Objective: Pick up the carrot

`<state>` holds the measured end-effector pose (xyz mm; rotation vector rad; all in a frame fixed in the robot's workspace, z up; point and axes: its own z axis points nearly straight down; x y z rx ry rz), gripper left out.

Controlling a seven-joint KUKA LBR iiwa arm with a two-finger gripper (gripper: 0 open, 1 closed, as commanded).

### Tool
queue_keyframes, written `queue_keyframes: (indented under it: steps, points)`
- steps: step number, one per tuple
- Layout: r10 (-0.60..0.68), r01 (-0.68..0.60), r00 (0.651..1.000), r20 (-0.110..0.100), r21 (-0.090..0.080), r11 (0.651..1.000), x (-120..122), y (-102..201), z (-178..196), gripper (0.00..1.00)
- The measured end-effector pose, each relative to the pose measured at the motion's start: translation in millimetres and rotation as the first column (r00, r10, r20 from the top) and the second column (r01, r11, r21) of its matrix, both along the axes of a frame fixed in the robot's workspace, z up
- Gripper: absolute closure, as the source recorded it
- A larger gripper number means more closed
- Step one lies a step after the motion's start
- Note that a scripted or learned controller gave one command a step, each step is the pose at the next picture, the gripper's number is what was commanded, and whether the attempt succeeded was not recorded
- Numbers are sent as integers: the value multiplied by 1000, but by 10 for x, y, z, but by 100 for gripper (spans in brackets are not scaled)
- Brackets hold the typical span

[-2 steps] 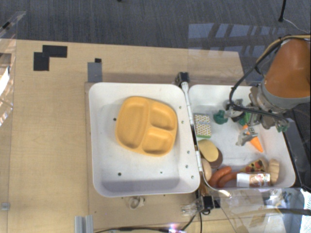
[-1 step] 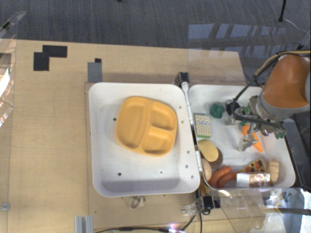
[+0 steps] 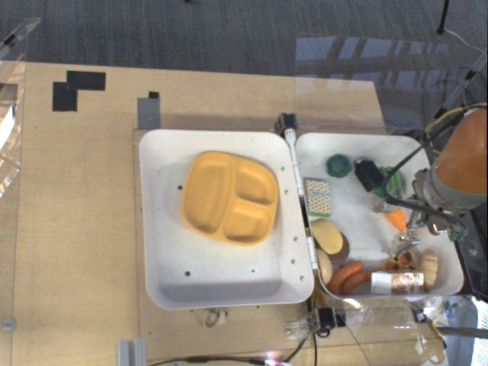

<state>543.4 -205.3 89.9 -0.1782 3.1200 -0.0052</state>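
- Carrot (image 3: 396, 219) lies in the right bin (image 3: 358, 204), near its right wall, not lifted. You have the whole pick left.
- Gripper (image 3: 412, 233) hangs just beside the carrot; whether it touches, you can't tell.
- Claw state: cannot tell, the wrist and cables hide it.
- Food by the near wall blurs together.

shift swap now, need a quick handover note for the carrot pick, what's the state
Claw: low in the right bin, just right of the carrot; open or shut can't be told.
Carrot: lying on the bin floor near the right side, by the black item.
Left bin: holds the yellow tray.
Done: arm is at the carrot.
Left: grasp and lift; carrot not seen between the fingers.
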Motion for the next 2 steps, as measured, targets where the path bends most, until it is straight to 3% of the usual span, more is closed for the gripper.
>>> queue_keyframes:
  steps: [1, 2]
  points:
    - [6, -6, 1000, 11, -2, 1000, 47, 12, 140, 100]
    - [-14, 14, 1000, 2, 4, 1000, -10, 787, 866, 100]
